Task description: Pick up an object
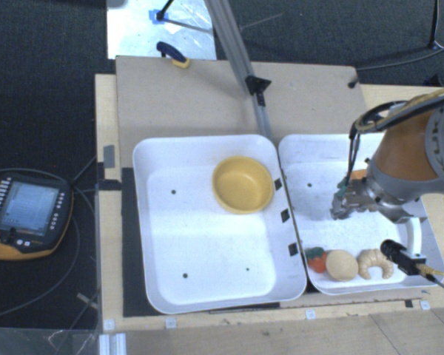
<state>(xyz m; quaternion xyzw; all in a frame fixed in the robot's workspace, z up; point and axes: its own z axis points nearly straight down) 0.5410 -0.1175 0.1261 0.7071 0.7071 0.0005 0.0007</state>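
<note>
Gripper (344,202), grey metal, set low over the bare floor of the right bin (311,165). Too small and too shadowed to tell whether spread or pressed together. Nothing seen pinched in it, and no contact with any object made out.

To the gripper's side, toward the bench's near edge and well apart from it: three small food-shaped pieces in a row along the bin's front wall. Farthest out from the arm, one red-orange lump with a green tip (316,258), too small to name for certain. Touching it or just beside it, one smooth, pale beige egg-shaped piece (341,265). Next, closest to the arm's side, one tan croissant (375,264), curved and ridged.

Beyond the gripper, away from the arm and across the two bin walls: one round yellow bowl (242,184), smooth and plastic-looking, upright, near the back of the left bin (207,254).

Two bins in all, both shallow, white, with rounded corners, side by side on a brown board.

Much farther out the same way, past the bench: one teach pendant (24,214), screen lit, on dark carpet. Farther back than the gripper: one slanted metal pole (233,39).
</note>
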